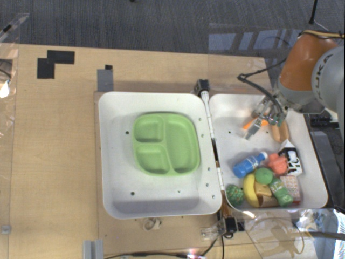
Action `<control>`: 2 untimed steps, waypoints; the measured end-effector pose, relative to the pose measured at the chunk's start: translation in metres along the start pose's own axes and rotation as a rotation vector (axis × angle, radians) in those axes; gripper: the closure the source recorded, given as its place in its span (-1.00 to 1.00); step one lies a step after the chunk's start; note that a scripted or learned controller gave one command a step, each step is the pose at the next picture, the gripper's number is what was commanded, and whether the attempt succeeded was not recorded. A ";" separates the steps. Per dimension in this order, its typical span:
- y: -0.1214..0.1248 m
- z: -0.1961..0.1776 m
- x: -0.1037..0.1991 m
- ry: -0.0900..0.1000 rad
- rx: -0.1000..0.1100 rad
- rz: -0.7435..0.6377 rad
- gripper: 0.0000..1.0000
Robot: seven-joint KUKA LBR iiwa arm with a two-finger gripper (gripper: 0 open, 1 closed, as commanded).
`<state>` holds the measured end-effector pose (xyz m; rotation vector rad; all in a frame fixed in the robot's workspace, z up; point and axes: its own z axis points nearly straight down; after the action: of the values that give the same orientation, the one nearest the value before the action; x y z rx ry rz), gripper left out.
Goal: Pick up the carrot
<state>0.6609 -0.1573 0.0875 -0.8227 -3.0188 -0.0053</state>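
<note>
Looking down at a slant, we see two shallow white bins side by side on a wooden tabletop. The left bin holds a green tray with three compartments. The right bin holds a heap of toy food at its near end: a blue bottle, a banana, a green ball, and several small cartons and pieces we cannot name surely.

Reaching in from the right, the grey arm with its orange band ends in the tool, which sits low over the far part of the right bin. A small orange piece, which we take to be the carrot, lies right at the tool's tips. We cannot tell whether the tool is wide, narrow, or closed on the carrot; the tips and the carrot blur together. A tan, sausage-like thing lies just beside the tool, toward the bin's right wall.

We judge the carrot to be a light, stiff plastic toy, smooth and tapered, so it could slip or roll out of a pinch. Gripping across its thicker middle, square to its length, looks safest.
</note>
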 end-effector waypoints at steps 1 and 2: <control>0.000 0.000 0.045 -0.022 -0.007 0.178 -1.00; -0.010 -0.001 0.087 -0.024 -0.011 0.461 -1.00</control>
<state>0.5814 -0.1217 0.0892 -1.5025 -2.7737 -0.0076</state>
